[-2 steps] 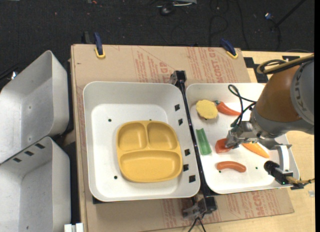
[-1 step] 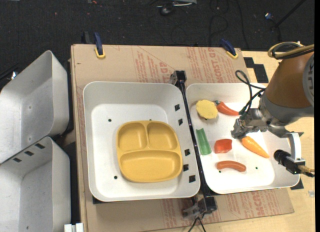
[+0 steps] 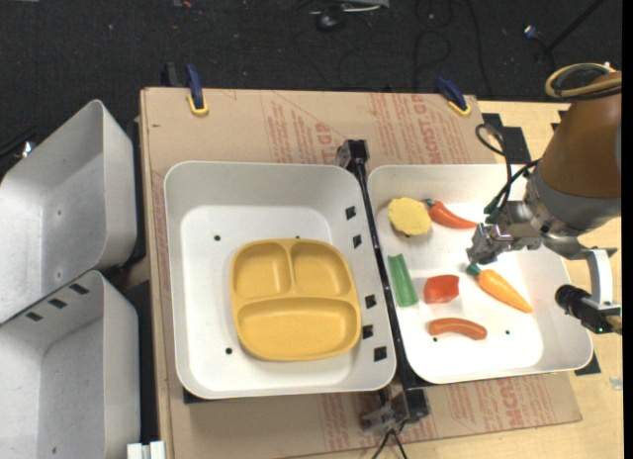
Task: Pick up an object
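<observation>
- At the left of your view, the left bin holds a yellow divided plate lying flat near its middle, with three compartments facing up.
- Just past the divider between the bins, a green stick lies along the left wall of the right bin.
- Above it you see a yellow lemon-like piece, and just beside that a red chilli pointing right.
- Near the bin's middle lies a small red pepper piece; below it, a red sausage lies crosswise.
- Further right, an orange carrot lies at a slant, its green end toward the upper left.
- The gripper hangs just above the carrot's green end; you cannot tell how its jaws stand, and nothing shows between them.
- At the right edge, the arm reaches in, its orange band uppermost.
</observation>
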`<state>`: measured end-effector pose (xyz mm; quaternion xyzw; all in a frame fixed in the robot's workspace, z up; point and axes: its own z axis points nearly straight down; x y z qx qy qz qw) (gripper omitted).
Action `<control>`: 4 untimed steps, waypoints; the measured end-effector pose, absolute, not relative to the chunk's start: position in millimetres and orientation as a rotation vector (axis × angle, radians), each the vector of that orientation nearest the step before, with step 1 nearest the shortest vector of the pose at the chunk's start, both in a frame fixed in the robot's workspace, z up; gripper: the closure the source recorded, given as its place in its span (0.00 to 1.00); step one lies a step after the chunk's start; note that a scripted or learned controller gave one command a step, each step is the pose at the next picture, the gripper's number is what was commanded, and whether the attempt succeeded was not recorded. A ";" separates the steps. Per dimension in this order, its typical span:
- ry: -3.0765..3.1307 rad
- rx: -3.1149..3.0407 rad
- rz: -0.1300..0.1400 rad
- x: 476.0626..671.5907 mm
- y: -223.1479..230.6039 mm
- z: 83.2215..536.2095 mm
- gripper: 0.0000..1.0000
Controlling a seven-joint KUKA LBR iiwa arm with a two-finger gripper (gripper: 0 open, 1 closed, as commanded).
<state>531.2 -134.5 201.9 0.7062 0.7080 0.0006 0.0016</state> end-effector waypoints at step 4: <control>2.227 2.216 0.004 576.6 63.4 228.4 1.00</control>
